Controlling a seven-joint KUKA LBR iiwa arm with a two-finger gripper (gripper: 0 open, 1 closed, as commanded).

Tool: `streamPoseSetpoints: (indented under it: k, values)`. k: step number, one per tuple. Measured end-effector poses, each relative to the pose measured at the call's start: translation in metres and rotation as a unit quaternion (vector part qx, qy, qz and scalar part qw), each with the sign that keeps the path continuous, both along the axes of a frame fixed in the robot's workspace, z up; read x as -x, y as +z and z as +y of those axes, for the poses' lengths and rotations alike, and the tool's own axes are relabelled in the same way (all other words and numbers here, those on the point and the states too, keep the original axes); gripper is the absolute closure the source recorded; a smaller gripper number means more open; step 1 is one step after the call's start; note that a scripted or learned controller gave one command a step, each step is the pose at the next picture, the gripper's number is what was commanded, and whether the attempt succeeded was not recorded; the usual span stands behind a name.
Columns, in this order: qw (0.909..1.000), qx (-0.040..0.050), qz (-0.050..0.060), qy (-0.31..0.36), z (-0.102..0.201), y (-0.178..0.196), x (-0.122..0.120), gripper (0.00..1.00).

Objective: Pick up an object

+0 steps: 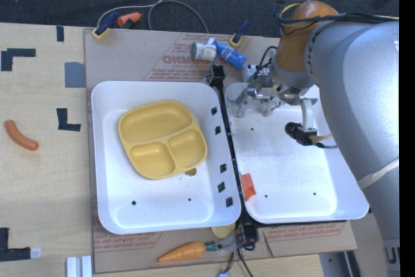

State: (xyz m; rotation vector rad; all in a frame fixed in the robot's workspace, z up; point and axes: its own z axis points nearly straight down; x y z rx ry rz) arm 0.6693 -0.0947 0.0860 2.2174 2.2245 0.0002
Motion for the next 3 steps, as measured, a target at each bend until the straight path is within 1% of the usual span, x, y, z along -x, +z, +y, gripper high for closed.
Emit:
streamPoseSetpoints:
  k: [1,2,3]
  values:
    - [1.0,0.001,0.001,0.0,0.0,0.011,0.001,1.0]
    - [1.0,-0.0021,-0.002,0.002,0.073,0.104,0.073,1.0]
    - [1.0,-0.0003,0.001,-0.001,0.068,0.098,0.072,0.0]
